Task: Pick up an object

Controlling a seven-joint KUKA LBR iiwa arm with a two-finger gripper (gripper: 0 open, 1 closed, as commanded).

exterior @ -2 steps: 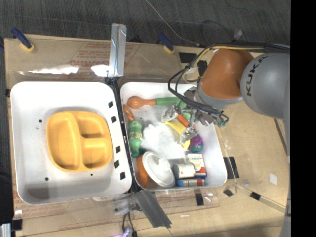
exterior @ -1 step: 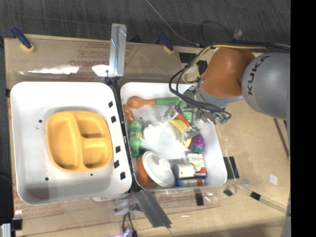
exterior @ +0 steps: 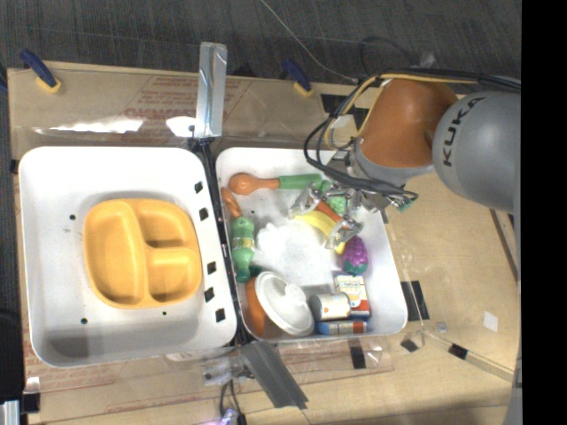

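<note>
Bench [exterior: 461, 264] carries two bins. Left bin [exterior: 44, 237] holds a yellow divided tray [exterior: 142, 251]. Right bin [exterior: 385, 264] holds cluttered objects [exterior: 310, 264]. Tool [exterior: 332, 209] sits low at the clutter's 1 o'clock; its state cannot be told.

Looks like a robotics lab or test cell — not a home. Shows a KUKA-branded industrial arm [exterior: 469, 144] over a cardboard-covered bench [exterior: 443, 264], two white bins [exterior: 35, 237] held by blue clamps [exterior: 40, 69] and black tape marks [exterior: 416, 299], loose cables [exterior: 328, 135] trailing across dark carpet [exterior: 106, 11] — toy props heaped inside.
</note>
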